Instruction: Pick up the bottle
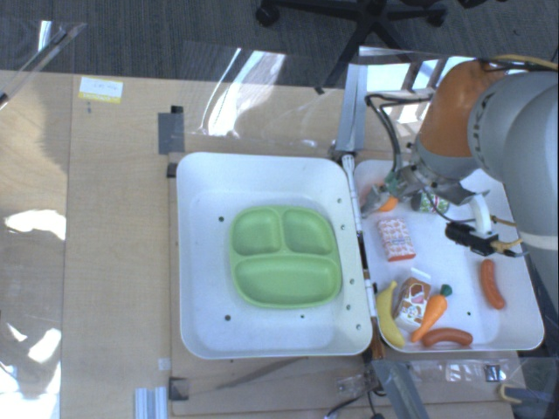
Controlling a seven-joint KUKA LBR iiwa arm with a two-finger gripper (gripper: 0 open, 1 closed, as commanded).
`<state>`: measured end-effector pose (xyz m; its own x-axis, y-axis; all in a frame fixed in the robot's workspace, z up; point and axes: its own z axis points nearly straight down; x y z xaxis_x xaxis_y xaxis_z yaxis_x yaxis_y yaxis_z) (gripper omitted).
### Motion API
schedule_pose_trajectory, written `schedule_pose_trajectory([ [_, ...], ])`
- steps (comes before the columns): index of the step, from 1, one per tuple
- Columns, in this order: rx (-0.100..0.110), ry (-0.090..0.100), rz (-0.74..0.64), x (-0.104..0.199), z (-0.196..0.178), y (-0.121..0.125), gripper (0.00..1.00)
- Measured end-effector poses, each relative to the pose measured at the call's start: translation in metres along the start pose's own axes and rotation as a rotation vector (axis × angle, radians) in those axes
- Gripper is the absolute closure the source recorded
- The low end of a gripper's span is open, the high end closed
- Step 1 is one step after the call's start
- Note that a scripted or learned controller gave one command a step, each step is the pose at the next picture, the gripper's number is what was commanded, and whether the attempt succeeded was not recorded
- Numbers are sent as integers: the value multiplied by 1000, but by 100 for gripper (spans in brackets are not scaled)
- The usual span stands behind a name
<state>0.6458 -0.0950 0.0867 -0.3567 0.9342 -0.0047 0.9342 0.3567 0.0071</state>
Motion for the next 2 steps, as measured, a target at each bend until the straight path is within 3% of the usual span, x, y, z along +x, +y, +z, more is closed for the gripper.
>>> schedule_pose_trajectory([
  [1, 26, 10, -758, -20, -2, -6, 0],
  [2, -5, -4, -898, 25, -3, -75, 0],
])
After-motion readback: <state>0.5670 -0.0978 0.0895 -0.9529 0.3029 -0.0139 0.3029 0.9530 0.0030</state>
